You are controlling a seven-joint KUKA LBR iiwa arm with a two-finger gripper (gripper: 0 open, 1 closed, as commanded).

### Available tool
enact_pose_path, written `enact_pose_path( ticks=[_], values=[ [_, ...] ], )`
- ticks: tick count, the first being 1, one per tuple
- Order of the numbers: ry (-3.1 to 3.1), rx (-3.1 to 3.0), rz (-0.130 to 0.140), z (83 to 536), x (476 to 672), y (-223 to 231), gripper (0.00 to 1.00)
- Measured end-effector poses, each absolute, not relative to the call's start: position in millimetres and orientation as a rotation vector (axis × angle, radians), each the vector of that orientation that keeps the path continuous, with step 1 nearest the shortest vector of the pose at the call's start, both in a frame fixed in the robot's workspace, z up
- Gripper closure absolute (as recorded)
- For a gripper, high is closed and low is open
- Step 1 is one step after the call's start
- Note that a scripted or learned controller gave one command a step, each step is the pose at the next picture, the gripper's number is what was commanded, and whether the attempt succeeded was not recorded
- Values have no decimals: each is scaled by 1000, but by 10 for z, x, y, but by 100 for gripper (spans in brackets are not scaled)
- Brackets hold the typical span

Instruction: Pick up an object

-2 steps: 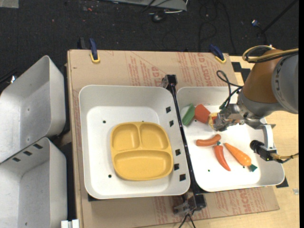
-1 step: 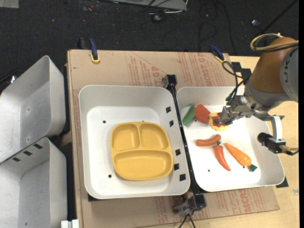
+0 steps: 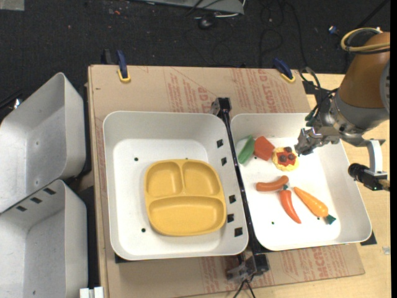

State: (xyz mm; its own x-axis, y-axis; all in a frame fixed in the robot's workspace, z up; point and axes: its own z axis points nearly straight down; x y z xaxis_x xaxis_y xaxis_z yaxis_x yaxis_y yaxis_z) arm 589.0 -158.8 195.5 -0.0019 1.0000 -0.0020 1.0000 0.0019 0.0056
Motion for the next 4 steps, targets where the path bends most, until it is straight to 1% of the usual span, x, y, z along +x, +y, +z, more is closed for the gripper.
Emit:
enact_pose_path(
  ticks=[1, 2, 4],
  values=[
    [2218, 2214, 5, 2566, 5890, -1669, 100],
    [2231, 2214, 2, 2627, 5859, -1120, 100],
    [2231, 2214, 1, 2686, 5862, -99, 100]
  ],
)
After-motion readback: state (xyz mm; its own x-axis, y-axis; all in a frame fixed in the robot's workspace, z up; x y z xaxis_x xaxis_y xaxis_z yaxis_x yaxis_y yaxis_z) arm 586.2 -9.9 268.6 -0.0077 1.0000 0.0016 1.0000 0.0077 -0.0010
